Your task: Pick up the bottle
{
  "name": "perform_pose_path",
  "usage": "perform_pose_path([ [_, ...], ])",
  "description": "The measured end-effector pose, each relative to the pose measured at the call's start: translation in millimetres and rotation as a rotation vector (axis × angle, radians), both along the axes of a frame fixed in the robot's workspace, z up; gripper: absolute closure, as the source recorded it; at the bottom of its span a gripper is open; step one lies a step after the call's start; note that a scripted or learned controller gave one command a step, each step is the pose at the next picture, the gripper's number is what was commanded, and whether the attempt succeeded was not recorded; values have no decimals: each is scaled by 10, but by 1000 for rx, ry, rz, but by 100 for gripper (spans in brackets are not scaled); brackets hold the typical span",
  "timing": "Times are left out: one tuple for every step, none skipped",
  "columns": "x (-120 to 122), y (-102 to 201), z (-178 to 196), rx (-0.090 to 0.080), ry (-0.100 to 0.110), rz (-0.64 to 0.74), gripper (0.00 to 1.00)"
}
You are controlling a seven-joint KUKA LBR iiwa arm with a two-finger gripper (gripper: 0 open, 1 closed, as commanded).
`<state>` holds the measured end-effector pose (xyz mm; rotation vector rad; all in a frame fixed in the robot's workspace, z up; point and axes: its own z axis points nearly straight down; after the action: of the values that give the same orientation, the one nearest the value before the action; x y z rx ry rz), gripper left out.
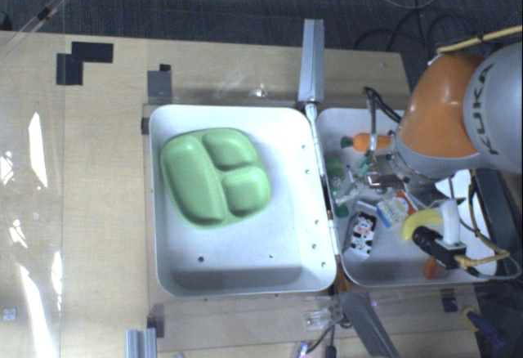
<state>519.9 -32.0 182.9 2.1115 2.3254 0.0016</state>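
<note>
A clear bottle (341,189) with green parts lies in the right bin (384,273), close to its left wall. My gripper (372,178) hangs low over the bin, just right of the bottle and touching or nearly touching it. The grey arm with its orange band covers the bin's right half and hides what lies beneath it. Nothing can be made out between the gripper's tips.
The left bin (245,266) holds a green divided plate (215,176). The right bin also holds an orange object (359,140) at the back, a black and white packet (363,234), a yellow banana (421,221), and a small orange piece (431,269) at the front.
</note>
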Motion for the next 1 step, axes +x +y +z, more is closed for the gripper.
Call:
perform_pose_path([
  [-91,259,-3,0,1,41,0],
])
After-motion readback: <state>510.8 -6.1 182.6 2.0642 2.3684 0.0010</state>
